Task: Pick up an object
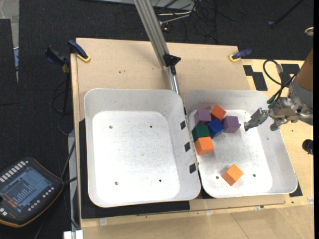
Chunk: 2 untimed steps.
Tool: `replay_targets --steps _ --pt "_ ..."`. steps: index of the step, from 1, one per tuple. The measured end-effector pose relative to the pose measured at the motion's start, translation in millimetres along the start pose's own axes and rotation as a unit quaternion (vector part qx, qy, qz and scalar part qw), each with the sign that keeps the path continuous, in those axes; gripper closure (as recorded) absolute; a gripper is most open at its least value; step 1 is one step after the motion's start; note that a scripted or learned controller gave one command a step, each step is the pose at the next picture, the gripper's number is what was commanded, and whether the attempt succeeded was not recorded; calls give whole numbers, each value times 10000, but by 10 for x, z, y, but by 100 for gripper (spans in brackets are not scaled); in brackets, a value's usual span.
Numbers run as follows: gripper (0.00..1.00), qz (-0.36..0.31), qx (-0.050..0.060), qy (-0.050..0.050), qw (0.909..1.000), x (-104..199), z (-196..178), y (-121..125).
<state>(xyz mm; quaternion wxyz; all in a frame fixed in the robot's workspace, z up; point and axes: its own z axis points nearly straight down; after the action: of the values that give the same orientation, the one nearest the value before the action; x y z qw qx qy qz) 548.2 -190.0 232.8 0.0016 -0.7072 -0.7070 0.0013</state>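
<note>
Right bin [279,148]: jaws [260,118] open, empty

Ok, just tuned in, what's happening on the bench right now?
The arm reaches in from the right, its gripper over the right bin, beside a cluster of blocks and nothing visibly held. The purple block is nearest it; blue, green and orange ones crowd behind. One orange block lies apart, nearer the front.
</note>
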Motion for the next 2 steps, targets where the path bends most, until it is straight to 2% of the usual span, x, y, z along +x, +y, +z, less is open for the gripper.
replay_targets --steps 2 --pt "0 -3 1 3 10000 33 984 102"
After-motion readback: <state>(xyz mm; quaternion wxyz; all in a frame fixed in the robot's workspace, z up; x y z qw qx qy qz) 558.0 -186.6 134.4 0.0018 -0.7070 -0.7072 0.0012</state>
